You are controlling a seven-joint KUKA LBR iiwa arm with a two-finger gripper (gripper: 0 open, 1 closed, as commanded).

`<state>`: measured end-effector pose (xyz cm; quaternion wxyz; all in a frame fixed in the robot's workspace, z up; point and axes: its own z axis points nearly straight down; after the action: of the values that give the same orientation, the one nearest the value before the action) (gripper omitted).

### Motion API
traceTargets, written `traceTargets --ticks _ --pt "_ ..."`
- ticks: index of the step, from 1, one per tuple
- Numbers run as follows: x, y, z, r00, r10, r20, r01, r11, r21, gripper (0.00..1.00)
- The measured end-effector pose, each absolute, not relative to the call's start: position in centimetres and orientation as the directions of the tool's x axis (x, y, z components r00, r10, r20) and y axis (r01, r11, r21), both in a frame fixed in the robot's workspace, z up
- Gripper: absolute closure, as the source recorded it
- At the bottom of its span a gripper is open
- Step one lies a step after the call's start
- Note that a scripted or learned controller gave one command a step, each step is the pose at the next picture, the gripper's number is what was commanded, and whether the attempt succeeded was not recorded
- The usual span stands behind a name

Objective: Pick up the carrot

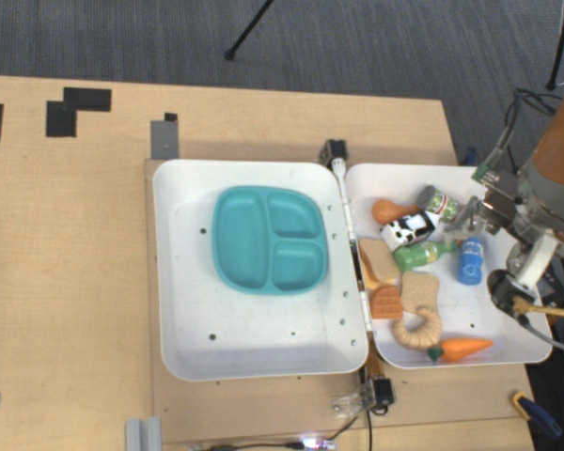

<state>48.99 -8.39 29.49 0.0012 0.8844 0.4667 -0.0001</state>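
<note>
The carrot [462,349], orange with a green top pointing left, lies along the front wall of the right bin [508,353]. The grey arm comes in from the right with its gripper [474,214] low over the bin's back right. That puts it by the striped can [439,202] and the blue bottle [470,261], well behind the carrot and apart from it. Nothing is seen held.
A teal divided plate [268,240] rests in the left bin [183,346]. The right bin also holds a black-and-white cow toy [412,228], an orange piece [389,211], a green bottle [425,255], a bread slice [376,263], a waffle [386,303] and a pretzel ring [421,330] just left of the carrot.
</note>
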Motion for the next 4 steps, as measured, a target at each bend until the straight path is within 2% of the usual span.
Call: traceTargets --ticks 1,2,3,4 --pt "48.8 -10.9 22.6 0.363 0.932 -0.002 0.932 -0.363 -0.007 0.00" --pt "48.9 -9.6 22.6 0.003 1.000 0.001 1.000 -0.003 -0.002 0.00" --pt "48.8 -6.0 18.0 -0.077 0.997 0.002 0.997 0.077 -0.005 0.00" --pt "51.0 -8.8 10.2 -0.099 0.995 -0.002 0.995 0.099 0.020 0.00"
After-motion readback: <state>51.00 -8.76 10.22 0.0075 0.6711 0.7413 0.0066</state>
